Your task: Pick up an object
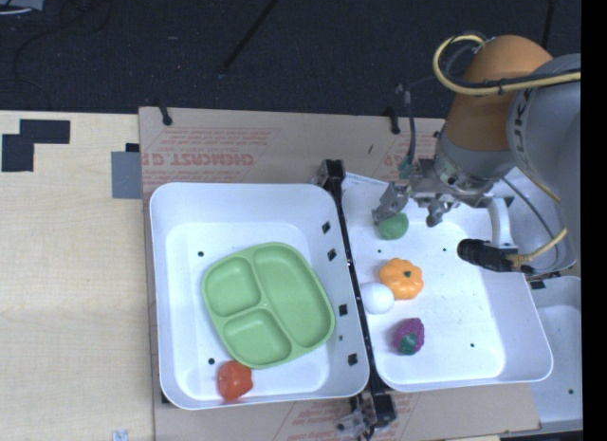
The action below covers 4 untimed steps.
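In the right bin lie a green round object, an orange pumpkin-like toy, a white ball and a purple-and-green toy. My gripper hangs over the far part of that bin with its fingers spread. The left finger stands just above the green object, the other finger lies to its right. Nothing sits between the fingers.
The left bin holds a green divided plate and a red-orange object at its near edge. A black divider separates the bins. Cables and a black connector trail from the wrist over the right bin.
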Motion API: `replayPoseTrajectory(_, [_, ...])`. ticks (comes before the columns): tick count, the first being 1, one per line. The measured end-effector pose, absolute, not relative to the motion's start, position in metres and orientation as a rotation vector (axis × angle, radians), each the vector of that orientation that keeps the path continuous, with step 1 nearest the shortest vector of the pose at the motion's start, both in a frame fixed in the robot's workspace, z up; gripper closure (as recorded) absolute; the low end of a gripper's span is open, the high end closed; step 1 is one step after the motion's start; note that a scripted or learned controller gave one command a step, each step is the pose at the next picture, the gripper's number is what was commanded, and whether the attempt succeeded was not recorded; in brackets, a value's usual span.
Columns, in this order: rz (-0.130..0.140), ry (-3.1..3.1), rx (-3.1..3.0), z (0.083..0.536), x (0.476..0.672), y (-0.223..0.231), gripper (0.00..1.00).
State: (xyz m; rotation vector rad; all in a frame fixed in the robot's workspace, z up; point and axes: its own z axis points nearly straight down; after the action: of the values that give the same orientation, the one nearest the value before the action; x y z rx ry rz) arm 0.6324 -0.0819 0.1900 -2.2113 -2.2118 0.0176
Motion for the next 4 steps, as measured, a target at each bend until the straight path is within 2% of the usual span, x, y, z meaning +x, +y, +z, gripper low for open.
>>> replayPoseTrajectory(1, [0.003, -2.221, -2.217, 0.199, 0.635, -0.082, 0.0])
replayPoseTrajectory(3, [0.008, -2.217, -2.218, 0.099, 0.625, -0.094, 0.0])
replayPoseTrajectory(4, [0.005, -2.217, -2.22, 0.087, 0.625, -0.093, 0.0])
